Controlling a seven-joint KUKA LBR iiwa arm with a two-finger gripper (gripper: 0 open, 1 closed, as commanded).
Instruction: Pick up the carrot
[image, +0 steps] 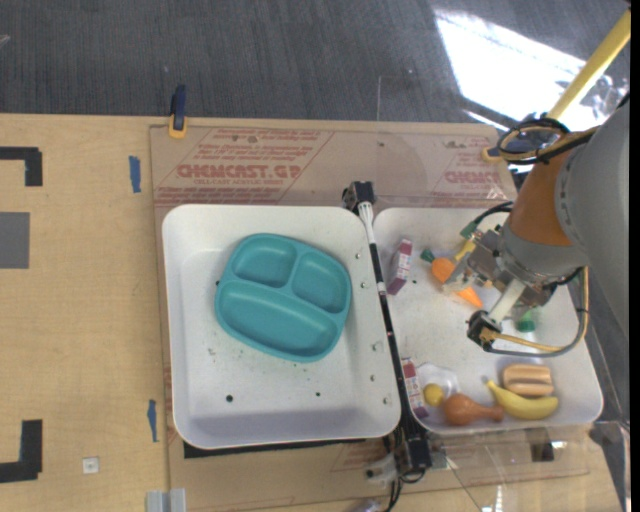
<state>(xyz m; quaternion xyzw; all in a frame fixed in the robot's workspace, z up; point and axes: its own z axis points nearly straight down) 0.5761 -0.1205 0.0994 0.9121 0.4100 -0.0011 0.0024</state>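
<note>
The carrot (468, 295) lies in the right bin (440, 345), right of the purple packet (401, 262), partly under the gripper (487, 283), so the pickup looks unfinished. Its long axis seems to run left-right, tip rightward, though mostly hidden. Whether the gripper is spread or pinching, I cannot tell.

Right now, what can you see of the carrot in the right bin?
The carrot is a small orange toy, plastic by its look, with a green top towards the bin's far side. It lies on the floor of the right bin, in its upper middle, left of the hand. Another orange piece lies beside it, nearer the hand; whether they touch is unclear.
</note>
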